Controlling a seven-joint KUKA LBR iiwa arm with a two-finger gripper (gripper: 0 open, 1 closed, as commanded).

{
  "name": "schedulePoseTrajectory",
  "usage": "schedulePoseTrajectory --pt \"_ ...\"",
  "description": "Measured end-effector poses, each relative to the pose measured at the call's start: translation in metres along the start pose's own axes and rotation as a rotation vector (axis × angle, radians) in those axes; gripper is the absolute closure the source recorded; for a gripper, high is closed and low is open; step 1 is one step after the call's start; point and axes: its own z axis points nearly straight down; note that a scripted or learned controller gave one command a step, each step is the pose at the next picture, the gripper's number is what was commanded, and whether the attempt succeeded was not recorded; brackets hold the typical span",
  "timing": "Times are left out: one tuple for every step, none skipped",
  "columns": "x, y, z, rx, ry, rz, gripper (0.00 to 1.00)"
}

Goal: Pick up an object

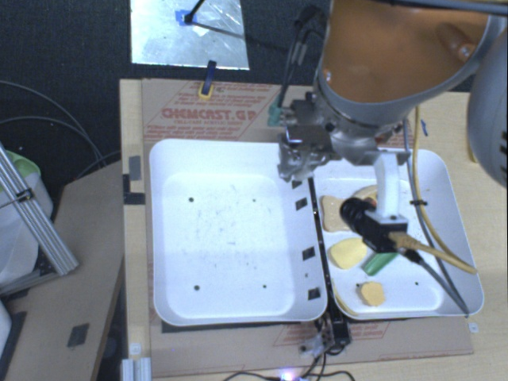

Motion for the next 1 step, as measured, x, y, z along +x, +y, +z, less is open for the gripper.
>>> schedulePoseTrajectory --pt "-0.0570 0.0004 -0.0652 -0.010 0.001 0.010 1.00"
